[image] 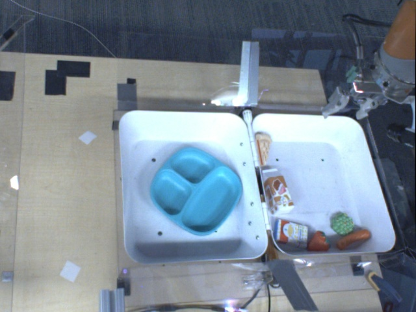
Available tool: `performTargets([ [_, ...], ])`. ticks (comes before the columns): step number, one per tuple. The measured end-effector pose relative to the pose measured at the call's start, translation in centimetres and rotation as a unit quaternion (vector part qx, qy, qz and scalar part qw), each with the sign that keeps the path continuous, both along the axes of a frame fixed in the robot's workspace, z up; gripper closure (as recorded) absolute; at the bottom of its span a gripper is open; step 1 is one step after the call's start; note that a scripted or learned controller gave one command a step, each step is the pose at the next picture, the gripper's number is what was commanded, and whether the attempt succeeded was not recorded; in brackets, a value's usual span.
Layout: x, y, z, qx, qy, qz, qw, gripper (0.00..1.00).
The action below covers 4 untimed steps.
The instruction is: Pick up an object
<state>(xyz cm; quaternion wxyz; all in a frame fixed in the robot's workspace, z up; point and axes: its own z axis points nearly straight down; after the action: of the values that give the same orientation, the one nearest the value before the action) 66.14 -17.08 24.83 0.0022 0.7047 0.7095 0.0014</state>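
The gripper [348, 104] hangs open and holds nothing at the right bin's [338, 142] one o'clock corner. At its five o'clock lie a green ball [341, 223], carrot [354, 238] and tomato [318, 241].

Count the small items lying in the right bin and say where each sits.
6: a tube and carton along the left wall; a second carton, red piece, green ball and carrot-like piece along the near wall.

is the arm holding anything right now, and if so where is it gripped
Nothing is held. The tool is open above the far right corner of the right bin, with nothing between its fingers; the objects lie along that bin's left and near sides.
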Motion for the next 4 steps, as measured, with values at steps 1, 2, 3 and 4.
performTargets([
  [1, -8.7, 2.6, -8.3, 0.0007, 0.002, -0.065, 0.9979, 0.00],
  [2, -8.0, 1.8, -15.8, 0.0003, 0.000, -0.022, 0.9997, 0.00],
  [3, -12.4, 6.7, -15.7, -0.0056, -0.008, 0.090, 0.9959, 0.00],
  [4, -14.1, -2.2, -10.2, -0.0024, -0.001, 0.314, 0.9495, 0.00],
])
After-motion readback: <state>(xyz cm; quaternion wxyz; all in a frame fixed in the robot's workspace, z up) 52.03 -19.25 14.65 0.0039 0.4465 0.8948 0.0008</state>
